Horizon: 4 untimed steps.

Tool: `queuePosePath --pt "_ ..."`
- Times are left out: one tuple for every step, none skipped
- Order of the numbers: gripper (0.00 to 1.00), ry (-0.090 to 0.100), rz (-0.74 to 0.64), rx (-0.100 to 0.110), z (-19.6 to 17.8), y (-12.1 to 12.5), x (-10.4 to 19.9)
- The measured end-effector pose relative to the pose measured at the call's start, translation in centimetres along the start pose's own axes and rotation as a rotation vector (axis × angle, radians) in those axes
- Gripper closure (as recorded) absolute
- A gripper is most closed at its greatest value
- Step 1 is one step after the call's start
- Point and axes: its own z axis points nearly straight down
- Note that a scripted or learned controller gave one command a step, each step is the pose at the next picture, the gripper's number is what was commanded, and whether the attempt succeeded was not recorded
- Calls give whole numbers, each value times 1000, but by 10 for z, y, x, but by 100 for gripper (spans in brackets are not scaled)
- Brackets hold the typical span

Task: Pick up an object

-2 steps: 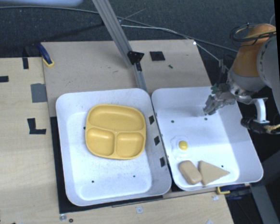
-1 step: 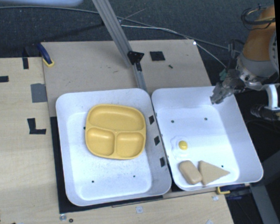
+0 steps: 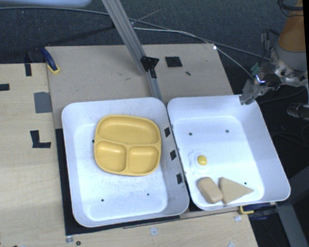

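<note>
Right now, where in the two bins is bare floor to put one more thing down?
Left bin: free strip in front of the yellow divided plate. Right bin: free back half, behind the small yellow ball. Crowded: its front, with the tan oval block beside the tan wedge.

A pale wooden surface (image 3: 20,173) carries two shallow white bins side by side, the left bin (image 3: 75,169) and the right bin (image 3: 262,138) touching along their inner edges. Black tape marks (image 3: 38,139) dot the wood at the left. A grey metal pole (image 3: 129,34) slants down from the top toward the gap between the bins. Thin cables (image 3: 190,35) trail across dark carpet (image 3: 198,5) behind the surface. A blue and yellow clip (image 3: 50,60) sits at the board's far left corner.
</note>
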Motion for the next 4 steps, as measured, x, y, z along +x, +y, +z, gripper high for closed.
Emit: queuePosePath --pt "100 3 -3 7 5 -25 57" --pt "100 3 -3 8 4 -40 98" --pt "100 3 -3 8 7 -49 141" --pt "100 3 -3 9 16 -60 186"
